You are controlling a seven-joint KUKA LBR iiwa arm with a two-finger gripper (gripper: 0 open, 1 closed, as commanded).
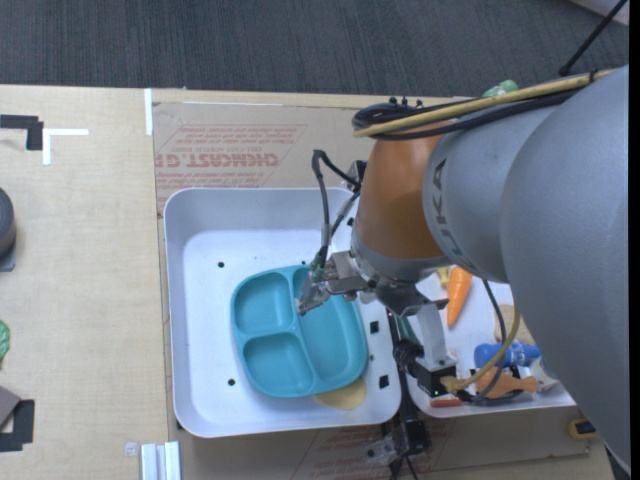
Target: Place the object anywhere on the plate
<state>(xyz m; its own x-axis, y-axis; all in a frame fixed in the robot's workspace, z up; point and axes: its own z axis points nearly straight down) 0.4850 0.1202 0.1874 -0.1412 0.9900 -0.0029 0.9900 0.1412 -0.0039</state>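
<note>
The plate [285, 343] is a turquoise plastic dish with rounded corners, split into three compartments: two smaller ones on its left side and a longer one along the right. It lies flat on the floor of the left white bin [200, 268], turned at a slant, near the bin's lower right part. The compartments that show look bare. Its upper right edge is hidden beneath the arm. A pale yellow flat object [340, 398] peeks out from under the plate's lower edge.

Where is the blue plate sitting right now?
The blue plate lies in the left white bin, toward its lower right, beneath the arm's wrist, with a yellowish object peeking out from under its lower edge.
</note>
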